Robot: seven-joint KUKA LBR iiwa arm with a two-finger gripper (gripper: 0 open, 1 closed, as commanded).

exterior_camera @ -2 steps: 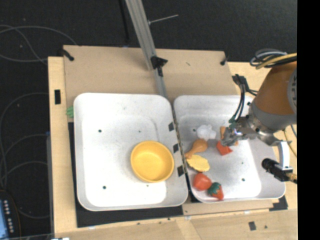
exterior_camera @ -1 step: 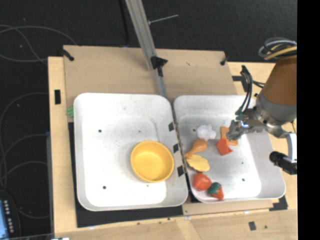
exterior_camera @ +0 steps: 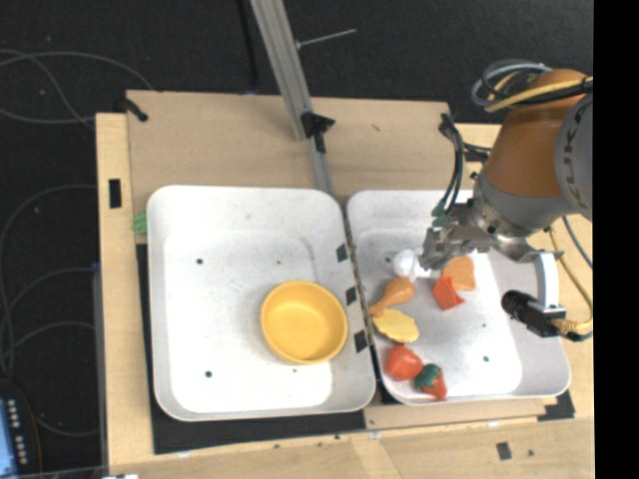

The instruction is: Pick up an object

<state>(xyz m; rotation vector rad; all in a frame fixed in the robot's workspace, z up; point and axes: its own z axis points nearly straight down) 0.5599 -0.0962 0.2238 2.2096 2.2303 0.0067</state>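
The tabletop [exterior_camera: 230,138] carries two white bins side by side. The left bin [exterior_camera: 200,228] holds a yellow bowl [exterior_camera: 304,321]. The right bin [exterior_camera: 499,367] holds the small pieces, and the arm [exterior_camera: 534,153] reaches over it from the right. The tool [exterior_camera: 444,245] hangs low above the upper middle of this bin; whether it has hold of anything cannot be told. An orange block [exterior_camera: 454,282] lies just below and slightly right of the tool, closest of all. A small white piece [exterior_camera: 403,263] sits just to its left. A drumstick-shaped piece [exterior_camera: 392,293] slants down-left beyond that, with a yellow piece [exterior_camera: 395,325], a red one [exterior_camera: 403,362] and a strawberry [exterior_camera: 431,379] farther down.
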